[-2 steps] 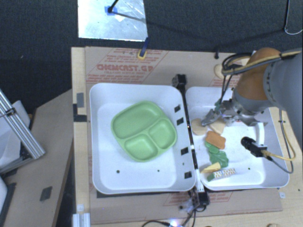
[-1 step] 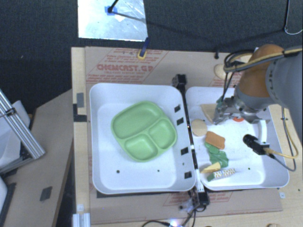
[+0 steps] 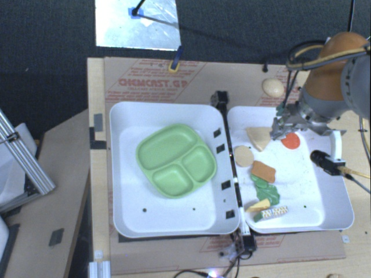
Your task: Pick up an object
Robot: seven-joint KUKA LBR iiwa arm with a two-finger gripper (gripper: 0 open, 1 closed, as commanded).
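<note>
My gripper (image 3: 280,128) hangs low over the back of the right bin (image 3: 324,213), between a cream wedge (image 3: 258,137) on its left and a red disc (image 3: 291,142) just to its right. Nearer the front lie a round tan biscuit (image 3: 243,156), an orange-brown block (image 3: 263,171), a green leafy piece (image 3: 267,189), a yellow wedge (image 3: 259,204) and a small striped bar (image 3: 274,212). Nothing is visibly lifted off the bin floor.
The left bin (image 3: 130,213) bears a green divided plate (image 3: 176,160). A pale egg-shaped thing (image 3: 273,87) rests on the bench behind the right bin. A black-clipped divider (image 3: 227,155) separates the bins. The arm comes in from the right.
</note>
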